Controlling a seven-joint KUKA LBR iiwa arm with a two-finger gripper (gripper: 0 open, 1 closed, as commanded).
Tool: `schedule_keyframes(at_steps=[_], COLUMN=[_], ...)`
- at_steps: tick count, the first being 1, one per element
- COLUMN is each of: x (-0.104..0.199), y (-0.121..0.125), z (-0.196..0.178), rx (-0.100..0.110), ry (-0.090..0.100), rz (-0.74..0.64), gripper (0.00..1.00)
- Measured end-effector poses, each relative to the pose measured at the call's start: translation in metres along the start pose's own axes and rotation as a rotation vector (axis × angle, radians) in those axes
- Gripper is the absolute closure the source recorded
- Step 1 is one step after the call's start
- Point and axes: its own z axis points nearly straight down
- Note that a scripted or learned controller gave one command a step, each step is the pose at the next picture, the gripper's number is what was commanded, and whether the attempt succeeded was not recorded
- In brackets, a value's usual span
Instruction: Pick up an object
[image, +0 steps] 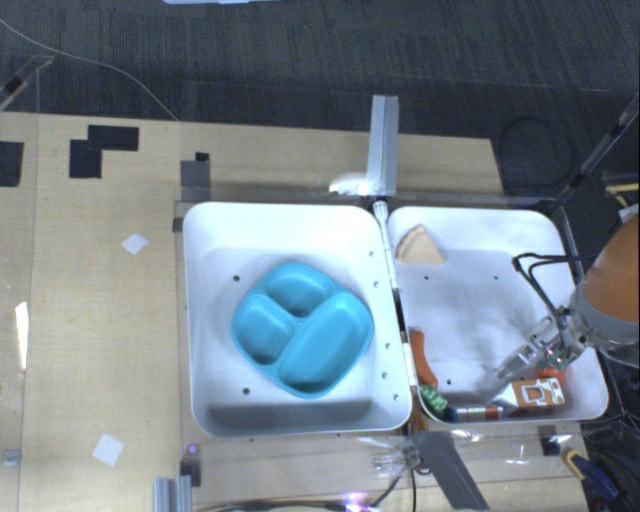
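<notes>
Objects, right bin (470, 225): tan wedge (419, 245) at far left corner; orange carrot-like piece (423, 360), marker (475, 410) and orange-white carton (538, 393) along near wall. Gripper (535, 355) low above carton; fingers' spread cannot be told. Left bin (205, 300): 1 blue 3-compartment plate (301, 327). Wooden surface (90, 350) beneath.
</notes>
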Motion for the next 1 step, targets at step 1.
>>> schedule_keyframes(at_steps=[1], x=[0.0205], y=[0.0301], z=[-0.0003], rx=[0.001], ry=[-0.001], rz=[0.22], gripper=[0.0])
